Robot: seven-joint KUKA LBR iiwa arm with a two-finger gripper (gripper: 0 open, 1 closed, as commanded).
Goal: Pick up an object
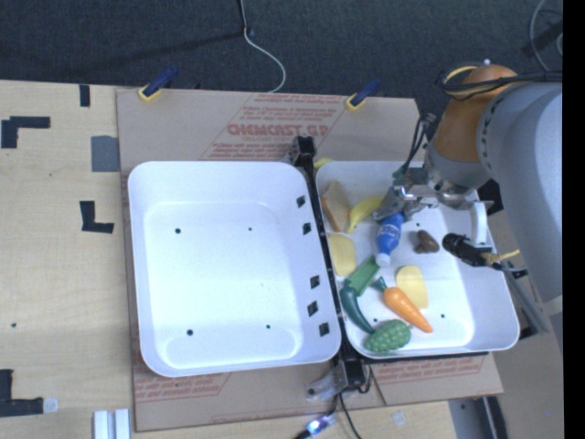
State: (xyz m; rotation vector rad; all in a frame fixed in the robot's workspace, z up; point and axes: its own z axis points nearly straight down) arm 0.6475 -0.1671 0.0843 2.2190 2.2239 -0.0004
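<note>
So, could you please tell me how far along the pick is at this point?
Nothing looks lifted yet: the blue bottle, carrot and broccoli all lie in the right bin. In hand: the gripper is low over the bottle's upper end. Whether it grips is unclear. Left: grasping and raising an object.

The scene is evenly and fairly brightly lit from overhead. Mild glare is seen on the floor of the left white bin (219,263), where detail is washed out. Soft, short shadows are cast under the bin rims onto the cardboard sheet (274,126). The dark backdrop (274,16) is rendered grainy. Slight overall softness is noted, and the arm (512,144) near the right is mildly blurred.
</note>
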